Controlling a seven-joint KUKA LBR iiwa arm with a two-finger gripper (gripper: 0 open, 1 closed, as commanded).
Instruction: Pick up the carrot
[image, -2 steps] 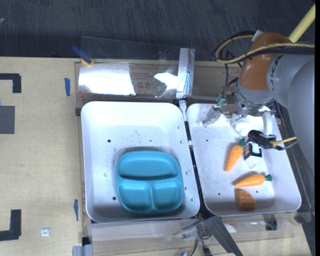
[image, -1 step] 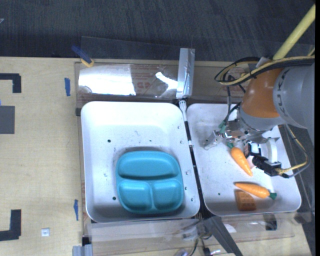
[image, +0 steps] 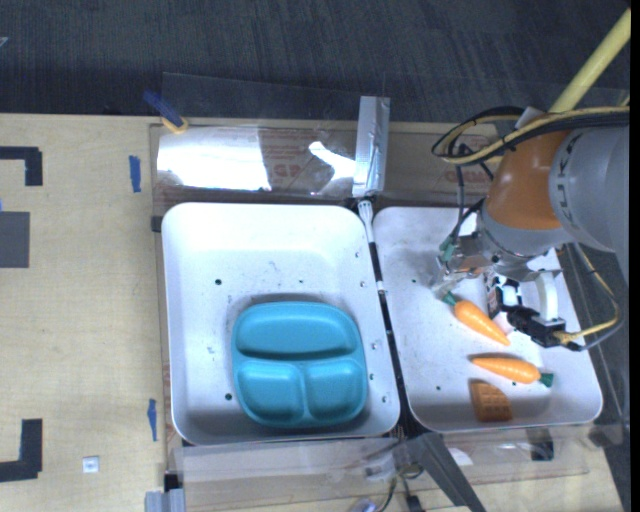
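Left bin (image: 200, 260): white, on the left side. Nothing in it is needed for this job.
Blue tray (image: 298, 360): sits in the left bin, toward the front. Leave it alone.
Right bin (image: 420, 350): white, just beside the left bin. All the work is in here.
Claw (image: 462, 262): hangs over the back part of the right bin, right by the green end of the top carrot. I cannot tell if it is spread or pressed together. Both carrots lie on the bin floor, so it is not holding one.
Top carrot (image: 480, 320): lies flat and slanted, with its green end up by the claw and its orange part pointing down and to the right. It is the closest one, so I think it is the one to grab.
Brown block (image: 490, 402): at the front of the right bin, just beside the low carrot. Do not bump it.
Low carrot (image: 507, 370): lies almost sideways, with its green end to the right.
Good way to grab: slide the claw a little along the top carrot to the middle of the orange part, not the thin green end. Turn it so it squeezes across the carrot. Go down close to the floor, squeeze softly, then lift straight up.
Watch out: a round carrot may roll or slip out.
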